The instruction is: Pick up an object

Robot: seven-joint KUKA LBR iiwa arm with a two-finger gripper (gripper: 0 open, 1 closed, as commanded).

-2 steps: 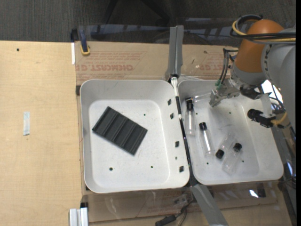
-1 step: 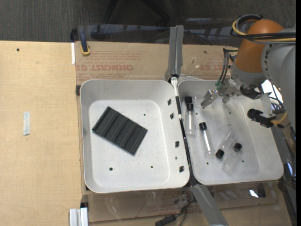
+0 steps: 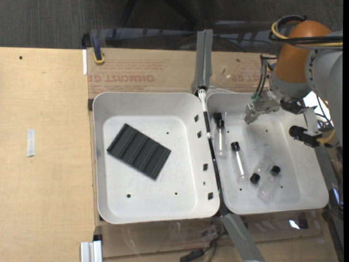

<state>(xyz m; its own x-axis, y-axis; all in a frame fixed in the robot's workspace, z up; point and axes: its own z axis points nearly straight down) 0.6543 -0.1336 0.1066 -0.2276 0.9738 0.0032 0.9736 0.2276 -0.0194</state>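
Two bins sit side by side on the desk (image 3: pixel 43 201), rims meeting at the centre. The left bin (image 3: pixel 101 162) holds one ridged panel (image 3: pixel 138 150), lying flat and skewed in its left half. The right bin (image 3: pixel 311 195) holds several small tubes: one (image 3: pixel 219 131) along its left wall, one (image 3: pixel 238 160) just beside it, two (image 3: pixel 265 179) nearer the front. The gripper (image 3: pixel 256 112) sits over the right bin's rear.

Left bin (image 3: pixel 103 146): one dark ribbed slab (image 3: pixel 138 150), flat, askew, toward the bin's left half. Right bin (image 3: pixel 305 198): several clear tubes with black caps. One tube (image 3: pixel 220 131) lies along the left wall; another (image 3: pixel 238 161) just beside it; two short ones (image 3: pixel 262 172) (image 3: pixel 268 188) lie near the centre, close together.
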